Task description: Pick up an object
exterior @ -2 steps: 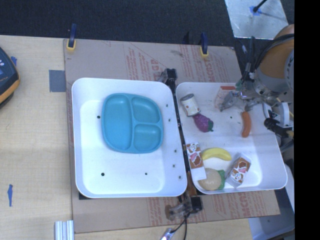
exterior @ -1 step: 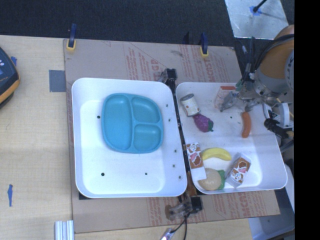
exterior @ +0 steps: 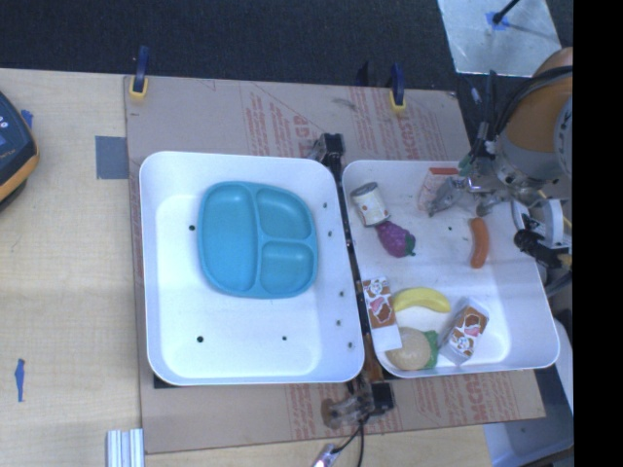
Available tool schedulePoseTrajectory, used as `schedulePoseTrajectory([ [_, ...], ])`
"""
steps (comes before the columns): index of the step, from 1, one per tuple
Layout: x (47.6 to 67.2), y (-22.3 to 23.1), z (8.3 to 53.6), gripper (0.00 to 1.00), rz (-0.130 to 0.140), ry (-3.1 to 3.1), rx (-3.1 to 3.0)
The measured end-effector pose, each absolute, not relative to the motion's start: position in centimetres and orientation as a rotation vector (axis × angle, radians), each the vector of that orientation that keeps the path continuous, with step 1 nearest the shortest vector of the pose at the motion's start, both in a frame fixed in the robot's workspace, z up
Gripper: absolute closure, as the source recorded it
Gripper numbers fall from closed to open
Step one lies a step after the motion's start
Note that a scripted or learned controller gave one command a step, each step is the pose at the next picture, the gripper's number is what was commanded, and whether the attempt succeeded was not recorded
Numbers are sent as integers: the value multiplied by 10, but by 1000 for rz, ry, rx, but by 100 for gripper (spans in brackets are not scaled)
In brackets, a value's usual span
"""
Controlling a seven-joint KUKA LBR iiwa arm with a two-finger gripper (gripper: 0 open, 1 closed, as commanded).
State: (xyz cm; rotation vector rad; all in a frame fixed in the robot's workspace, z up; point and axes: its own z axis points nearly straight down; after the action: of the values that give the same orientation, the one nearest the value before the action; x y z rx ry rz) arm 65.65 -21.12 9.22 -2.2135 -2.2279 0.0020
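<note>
My gripper (exterior: 465, 198) hangs over the far side of the right bin (exterior: 516, 290), its fingers spread open with nothing between them. An orange sausage-like toy (exterior: 478, 242) lies just in front of it. To its left are a small tin can (exterior: 368, 203) and a purple eggplant (exterior: 396, 238). Nearer the front of this bin lie a yellow banana (exterior: 421, 301), a small carton (exterior: 378, 303), a second carton (exterior: 465, 333) and a round bread-like piece (exterior: 411, 348).
The left bin (exterior: 175, 329) holds a blue divided plate (exterior: 259, 238). The grey arm with its orange band (exterior: 540, 115) comes in at the upper right. A dark device (exterior: 12, 149) lies at the bench's left edge. Clamps (exterior: 139, 84) hold the cardboard sheet.
</note>
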Motion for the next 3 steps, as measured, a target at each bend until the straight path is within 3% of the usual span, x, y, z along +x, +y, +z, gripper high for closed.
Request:
schedulePoseTrajectory([
  [3,656,-211,92,0,2,-2228,-2212],
])
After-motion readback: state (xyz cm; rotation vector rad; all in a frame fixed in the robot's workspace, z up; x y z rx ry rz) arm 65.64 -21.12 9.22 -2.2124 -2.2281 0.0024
